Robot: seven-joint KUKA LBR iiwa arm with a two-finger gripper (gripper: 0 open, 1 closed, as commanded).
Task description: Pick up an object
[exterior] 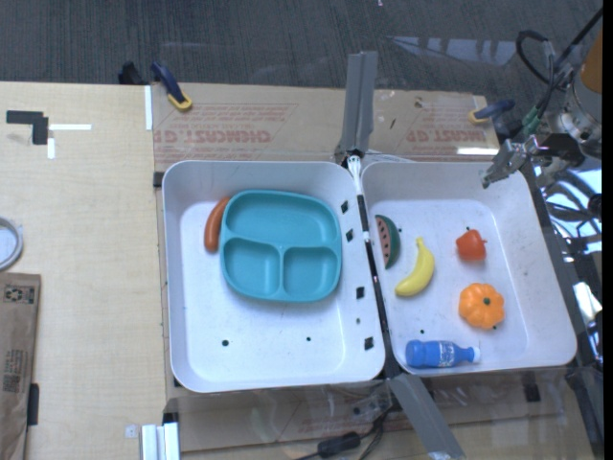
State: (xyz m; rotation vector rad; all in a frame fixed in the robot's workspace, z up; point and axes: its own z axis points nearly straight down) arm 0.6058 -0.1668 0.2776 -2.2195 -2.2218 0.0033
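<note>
Up at the far right corner of the right bin [536, 286], gripper [505, 164] maybe open but too small to tell, well away from the banana [417, 267] lying mid-bin: light, smooth, a bit slippery, best pinched across its fat middle.

You can't tell the gripper's [502, 166] finger state; the teal plate [282, 245] partly hides the hot dog [213, 226].
</note>
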